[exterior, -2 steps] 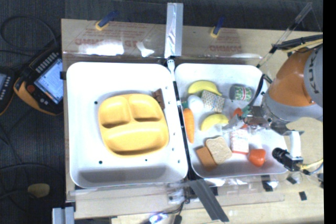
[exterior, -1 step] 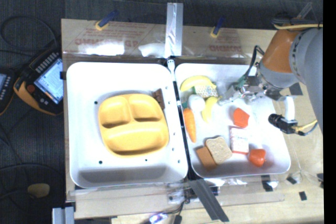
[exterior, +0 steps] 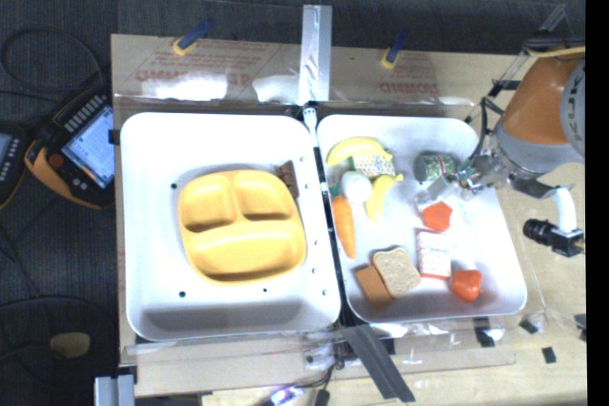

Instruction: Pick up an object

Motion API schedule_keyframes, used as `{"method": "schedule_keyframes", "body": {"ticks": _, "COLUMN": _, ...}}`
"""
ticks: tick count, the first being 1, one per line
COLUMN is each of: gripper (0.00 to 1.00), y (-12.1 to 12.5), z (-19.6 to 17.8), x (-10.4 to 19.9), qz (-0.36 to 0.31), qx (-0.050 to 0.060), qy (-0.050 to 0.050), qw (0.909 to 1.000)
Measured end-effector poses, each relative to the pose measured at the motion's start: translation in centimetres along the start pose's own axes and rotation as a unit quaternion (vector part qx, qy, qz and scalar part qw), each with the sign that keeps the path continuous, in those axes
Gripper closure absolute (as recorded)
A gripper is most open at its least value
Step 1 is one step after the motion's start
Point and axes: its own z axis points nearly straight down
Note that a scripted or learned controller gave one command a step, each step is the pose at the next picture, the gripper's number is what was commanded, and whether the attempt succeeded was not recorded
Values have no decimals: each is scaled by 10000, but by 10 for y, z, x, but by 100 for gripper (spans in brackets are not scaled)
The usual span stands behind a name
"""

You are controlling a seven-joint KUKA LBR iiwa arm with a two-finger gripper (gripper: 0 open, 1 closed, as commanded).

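Note:
The right bin [exterior: 504, 247] holds several toy foods: a yellow banana [exterior: 357, 150], an orange carrot [exterior: 343, 225], a bread slice [exterior: 396, 270], a white and red box [exterior: 434, 258], a red piece [exterior: 466, 283] and an orange-red piece [exterior: 436, 216]. A green and silver can [exterior: 436, 168] lies near the bin's far right corner. My gripper [exterior: 473, 174] is low over that corner, just right of the can and above the orange-red piece. The grey wrist with its orange band [exterior: 540, 100] rises behind it.
The left bin [exterior: 152, 204] holds a yellow divided plate [exterior: 243, 222] and a small brown piece [exterior: 287, 174] by the shared wall. An orange hand-held controller [exterior: 81, 152] lies left of the bench. A black fitting [exterior: 552, 233] sticks out right of the right bin.

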Motion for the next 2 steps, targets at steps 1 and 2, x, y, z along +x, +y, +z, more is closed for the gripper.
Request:
{"method": "schedule_keyframes", "body": {"ticks": 1, "gripper": 0, "y": 34, "z": 23, "x": 3, "qz": 656, "qx": -48, "qy": 19, "qw": 9978}}
{"method": "schedule_keyframes", "body": {"ticks": 2, "gripper": 0, "y": 30, "z": 23, "x": 31, "qz": 2373, "qx": 0, "qy": -23, "qw": 9714}}
